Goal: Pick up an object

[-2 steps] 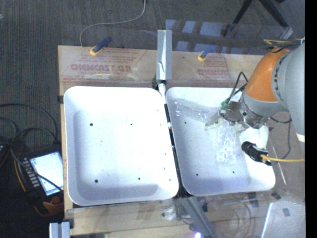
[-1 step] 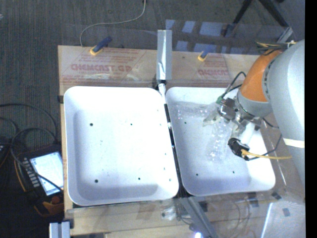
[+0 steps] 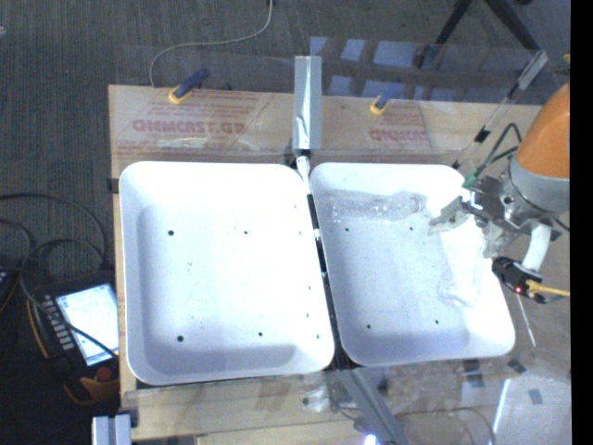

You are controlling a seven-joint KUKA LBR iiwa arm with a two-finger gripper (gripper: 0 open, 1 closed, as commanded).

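A clear, crumpled-looking plastic object (image 3: 389,206) lies at the back of the right bin (image 3: 389,169), hard to make out against the white floor. A second faint translucent patch (image 3: 454,291) shows near that bin's right wall; what it is I cannot tell. My gripper (image 3: 460,212) hangs over the right bin's back right corner, just right of the clear object and apart from it. The grey wrist and orange band (image 3: 553,137) rise behind it at the view's right edge. Nothing is seen held.
The left bin (image 3: 126,267) sits beside the right one, a narrow gap between them. A metal post (image 3: 306,109) and two clamps (image 3: 188,84) stand on the board behind. Cables and a small lit screen (image 3: 85,315) lie on the floor at left.
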